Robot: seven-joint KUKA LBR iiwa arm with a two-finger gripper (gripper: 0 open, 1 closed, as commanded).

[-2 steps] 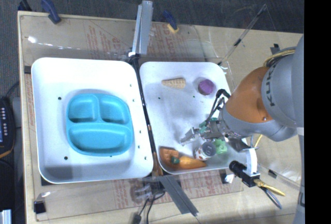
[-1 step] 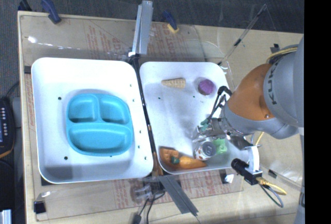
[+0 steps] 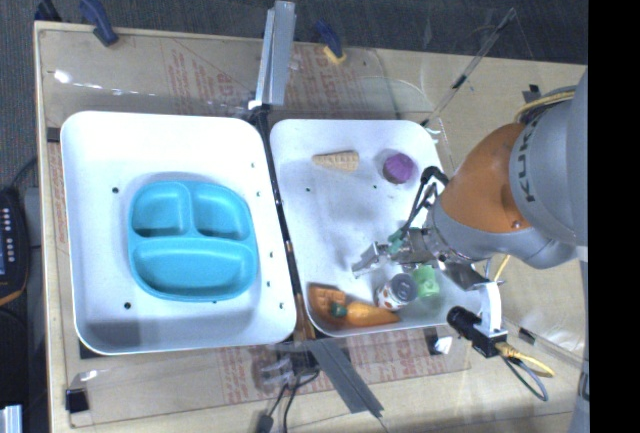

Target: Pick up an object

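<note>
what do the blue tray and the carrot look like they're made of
Blue tray: likely moulded plastic, an even turquoise with a soft sheen and rounded compartments. Carrot: probably a plastic or rubber toy, given its uniform orange and smooth surface; the picture is too coarse to be sure.

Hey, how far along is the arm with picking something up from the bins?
Done: the arm has reached into the right bin, and its gripper is low near the carrot and green block. In hand: nothing visibly between the fingers. Left: grasping and lifting an object; the cone and purple ball lie untouched, and the blue tray sits in the left bin.
</note>
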